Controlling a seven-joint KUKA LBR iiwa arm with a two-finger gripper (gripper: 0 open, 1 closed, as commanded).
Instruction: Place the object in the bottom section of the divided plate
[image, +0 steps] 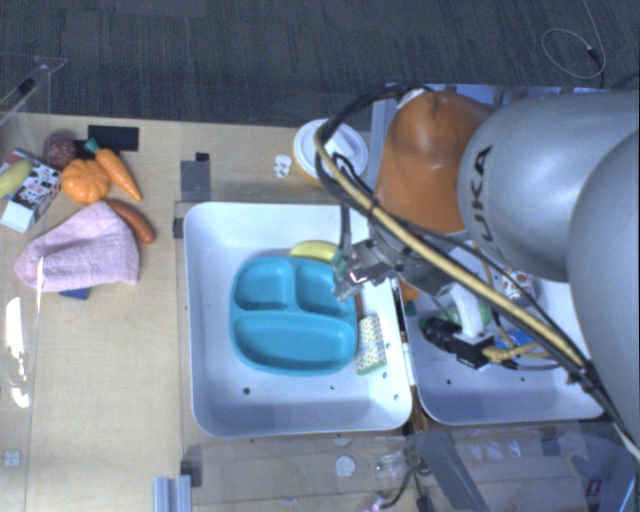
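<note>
While the grey arm (540, 170) fills the upper right of the frame, its gripper (348, 275) hangs at the right edge of the blue divided plate (290, 315), which lies in the left white bin (215, 390) near the middle of the frame. Whether anything sits between the gripper's parts cannot be told from this angle. A yellow banana (314, 251) lies just above the plate's upper rim, touching it or nearly so, partly behind the gripper. A small pale green patterned piece (371, 344) rests in the bin against the plate's lower right corner. At the upper left of the frame, on the bench outside the bins, a pink cloth (80, 252) lies beside an orange carrot (121, 172), a small pumpkin (84, 181) and a sausage (135, 220).
</note>
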